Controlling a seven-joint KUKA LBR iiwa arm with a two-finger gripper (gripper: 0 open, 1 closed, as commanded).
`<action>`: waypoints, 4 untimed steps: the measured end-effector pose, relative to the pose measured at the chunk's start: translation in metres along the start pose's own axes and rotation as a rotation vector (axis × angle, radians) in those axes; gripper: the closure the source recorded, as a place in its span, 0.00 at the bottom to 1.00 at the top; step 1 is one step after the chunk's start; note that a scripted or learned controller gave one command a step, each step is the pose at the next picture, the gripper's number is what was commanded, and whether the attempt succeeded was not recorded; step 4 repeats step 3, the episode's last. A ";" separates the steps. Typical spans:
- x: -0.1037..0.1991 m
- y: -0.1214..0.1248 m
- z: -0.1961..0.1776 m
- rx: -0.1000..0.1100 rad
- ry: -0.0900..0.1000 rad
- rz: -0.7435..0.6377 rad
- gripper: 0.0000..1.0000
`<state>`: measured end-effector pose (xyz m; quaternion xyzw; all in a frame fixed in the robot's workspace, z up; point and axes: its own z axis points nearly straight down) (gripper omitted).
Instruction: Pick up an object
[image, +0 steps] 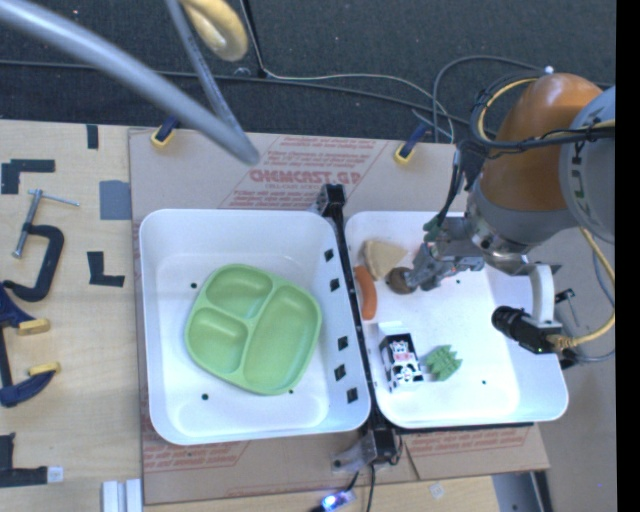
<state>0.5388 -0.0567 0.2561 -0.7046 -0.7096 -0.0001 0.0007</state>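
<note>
Cardboard covers the desk under two white bins, and the claw (432, 268), whose grip cannot be told, hangs low in the right bin (500, 395), touching a brown lump (400, 281), apparently mid-grasp, needing closure, then lift.

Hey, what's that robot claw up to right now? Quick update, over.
Gripper low in right bin, at a small brown object; grasp unconfirmed. Tan piece and orange carrot crowd beside it. Green divided plate sits in left bin.
</note>
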 end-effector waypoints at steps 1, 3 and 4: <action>0.043 0.010 0.018 0.002 -0.002 0.003 1.00; 0.133 0.031 0.040 0.001 -0.002 0.003 1.00; 0.133 0.031 0.040 0.001 -0.002 0.003 1.00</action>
